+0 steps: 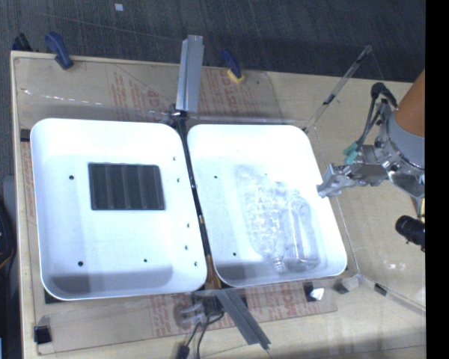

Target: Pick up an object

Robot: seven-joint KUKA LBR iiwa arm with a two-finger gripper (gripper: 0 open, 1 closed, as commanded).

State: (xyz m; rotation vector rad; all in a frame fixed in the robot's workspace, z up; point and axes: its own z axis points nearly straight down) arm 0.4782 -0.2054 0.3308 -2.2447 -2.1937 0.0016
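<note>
The arm comes in from the right edge, its orange band showing at the top right and the grey wrist below it, with cables looping over the wrist. It lies low and nearly level, pointing left toward the bins. The gripper sits over the right rim of the right bin, just at the bin's edge and about halfway down that side. Whether the fingers are apart or together cannot be told; they show as a small grey tip, and nothing can be seen between them.

Just left of the gripper and a little below it, inside the right bin, lies a clear plastic bottle, hard to make out against the white floor. It lies on its side, running from near the gripper's level down toward the bin's lower right corner. More clear, crinkled plastic lies beside it, farther left of the gripper.

Well to the left, past the divider, the left bin holds a dark ribbed tray, lying flat.
</note>
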